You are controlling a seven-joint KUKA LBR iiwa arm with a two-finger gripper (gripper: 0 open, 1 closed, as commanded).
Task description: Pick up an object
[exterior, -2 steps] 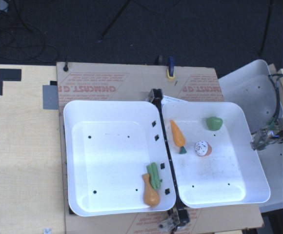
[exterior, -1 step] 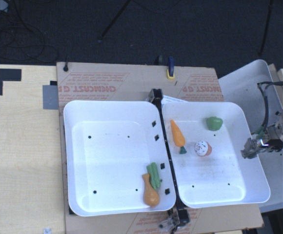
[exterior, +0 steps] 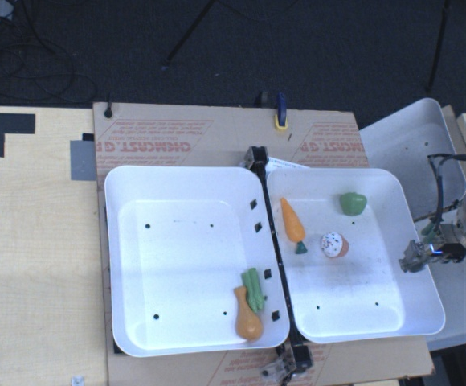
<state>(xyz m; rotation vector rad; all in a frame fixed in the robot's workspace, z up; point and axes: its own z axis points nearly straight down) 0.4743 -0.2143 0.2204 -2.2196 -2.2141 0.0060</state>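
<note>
Left bin (exterior: 136, 215) open but for squash (exterior: 248, 320) at its right wall.

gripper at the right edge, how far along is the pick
Nothing looks picked yet. The gripper sits by the right bin's right rim, with no object seen in it. The carrot, green piece and speckled ball lie in that bin. Reaching, grasping and lifting all remain.

Two bins sat side by side: the left bin (exterior: 136, 215) held a squash toy (exterior: 248, 322), the right bin (exterior: 378, 312) a carrot (exterior: 292, 220).
</note>
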